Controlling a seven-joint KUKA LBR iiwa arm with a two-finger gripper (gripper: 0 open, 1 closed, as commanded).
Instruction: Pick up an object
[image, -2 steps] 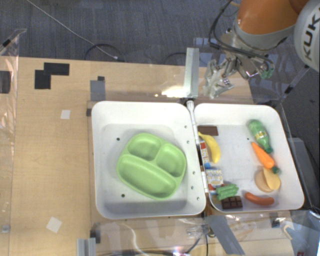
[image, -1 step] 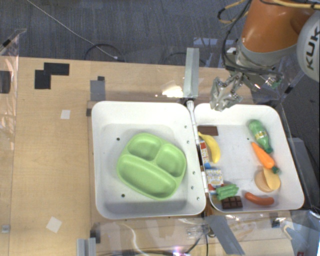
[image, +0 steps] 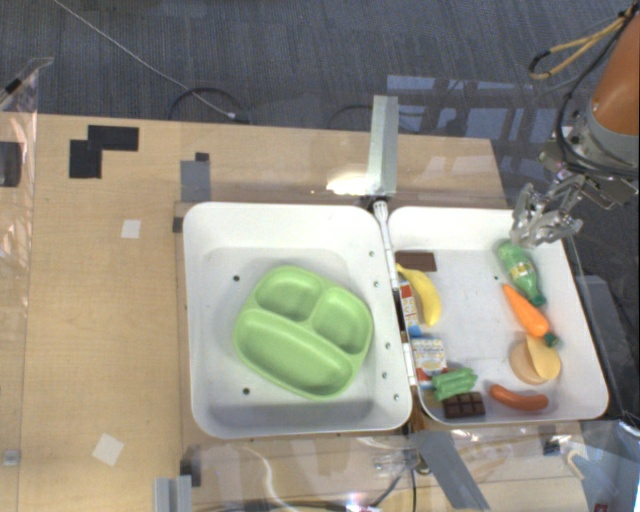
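Camera view, inspected left to right. Left bin (image: 200, 330) carries a green divided plate (image: 303, 328), lying flat near its centre. Right bin (image: 470, 290) carries the candidate objects: banana (image: 424, 293) at about nine o'clock against the dividing wall, a small carton (image: 428, 352) and a chocolate block (image: 463, 405) toward seven o'clock, a sausage (image: 517, 399) at six o'clock, a tan wedge (image: 533, 360) at five o'clock, a carrot (image: 526, 310) at three o'clock, and a green bottle (image: 521, 268) at two o'clock.

Gripper (image: 545, 222) hangs over the one o'clock corner of the right bin, just beside the upper end of the green bottle. Nothing is seen between its fingers; whether they are spread or closed cannot be told.

Assessment: approach stage, pick not yet made. The bottle is the nearest target. Recommended: centre the fingers across the bottle's narrow width, well clear of the bin wall and the adjacent carrot, descend straight, close fully, then lift vertically.
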